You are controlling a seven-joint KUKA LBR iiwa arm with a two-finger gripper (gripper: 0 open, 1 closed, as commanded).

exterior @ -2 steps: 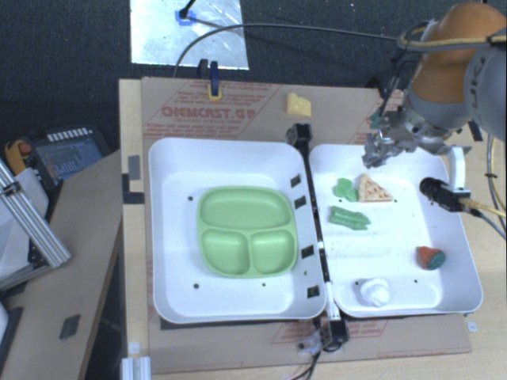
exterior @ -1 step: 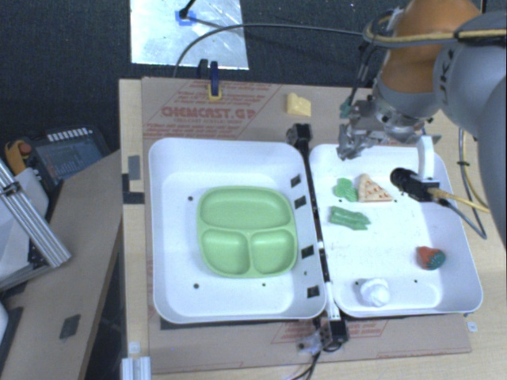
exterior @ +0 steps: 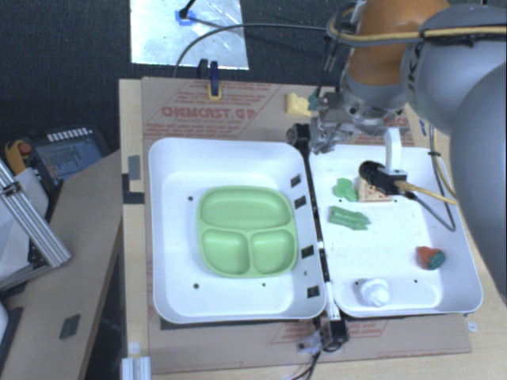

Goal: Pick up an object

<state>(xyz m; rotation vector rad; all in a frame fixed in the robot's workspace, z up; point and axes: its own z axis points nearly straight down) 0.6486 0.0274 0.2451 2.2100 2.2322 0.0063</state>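
The right white bin (exterior: 455, 291) holds several small things. A small green piece (exterior: 342, 188) lies next to a tan and red wedge (exterior: 375, 194), with a longer green piece (exterior: 349, 218) just below them. A red and teal object (exterior: 430, 257) rests near the right wall. At the front lies a white object (exterior: 373, 292). My gripper (exterior: 323, 138) hangs over the back left corner of this bin, close to the divide between the bins. Nothing shows between its tips, and it stands apart from all the objects.
The left white bin (exterior: 170, 212) bears a green divided plate (exterior: 245, 230). Behind the bins, a yellow block (exterior: 297, 104) and a blue and yellow clamp (exterior: 212, 81) sit on the cardboard. My grey arm (exterior: 467, 77) reaches across the back right.
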